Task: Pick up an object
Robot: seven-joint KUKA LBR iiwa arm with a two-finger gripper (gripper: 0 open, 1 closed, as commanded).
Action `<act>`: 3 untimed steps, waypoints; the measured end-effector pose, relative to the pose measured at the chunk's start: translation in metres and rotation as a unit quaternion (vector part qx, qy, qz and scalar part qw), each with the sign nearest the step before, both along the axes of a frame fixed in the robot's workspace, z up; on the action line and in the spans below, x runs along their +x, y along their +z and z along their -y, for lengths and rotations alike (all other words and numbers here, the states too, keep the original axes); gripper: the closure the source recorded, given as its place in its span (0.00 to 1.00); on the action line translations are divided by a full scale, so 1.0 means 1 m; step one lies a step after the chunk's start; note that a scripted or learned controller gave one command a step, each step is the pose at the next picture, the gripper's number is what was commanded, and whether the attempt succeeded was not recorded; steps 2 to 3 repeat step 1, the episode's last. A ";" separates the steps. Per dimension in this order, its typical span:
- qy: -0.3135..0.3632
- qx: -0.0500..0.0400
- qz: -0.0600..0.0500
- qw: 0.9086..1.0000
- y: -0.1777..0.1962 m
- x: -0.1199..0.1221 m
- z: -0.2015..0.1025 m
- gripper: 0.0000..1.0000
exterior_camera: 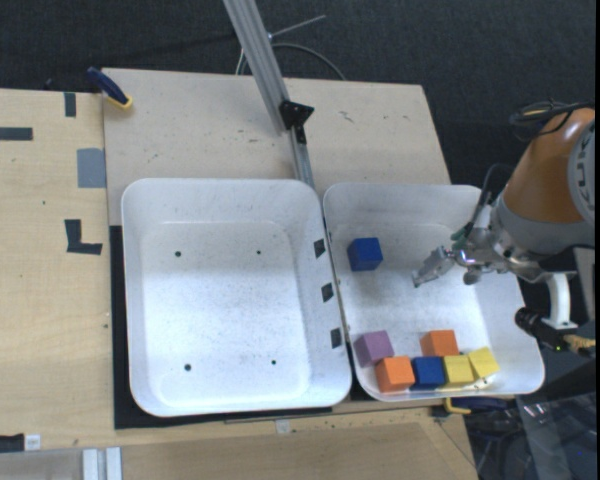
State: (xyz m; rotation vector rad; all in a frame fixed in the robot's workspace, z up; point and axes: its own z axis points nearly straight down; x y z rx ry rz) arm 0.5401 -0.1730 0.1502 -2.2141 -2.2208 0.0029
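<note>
In the right bin (405, 203) a blue cube (365, 253) sits alone near the left wall. Along the front wall lie a purple cube (373, 346), two orange cubes (395, 372) (439, 343), a second blue cube (429, 371) and two yellow cubes (460, 369) (483, 361). My gripper (445, 274) hangs over the right half of this bin, right of the lone blue cube and above the front row. Its fingers are spread apart with nothing between them.
The left bin (140, 268) stands beside the right one. A slanted metal rail (265, 58) runs from the top down to the gap between the bins. A blue and yellow tool (110, 87) lies on the bench at the far left.
</note>
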 end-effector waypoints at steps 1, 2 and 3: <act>0.000 -0.002 0.001 1.000 -0.062 0.043 -0.008 0.00; 0.000 -0.002 0.001 1.000 -0.062 0.043 -0.008 0.00; 0.000 -0.002 0.001 1.000 -0.062 0.043 -0.008 0.00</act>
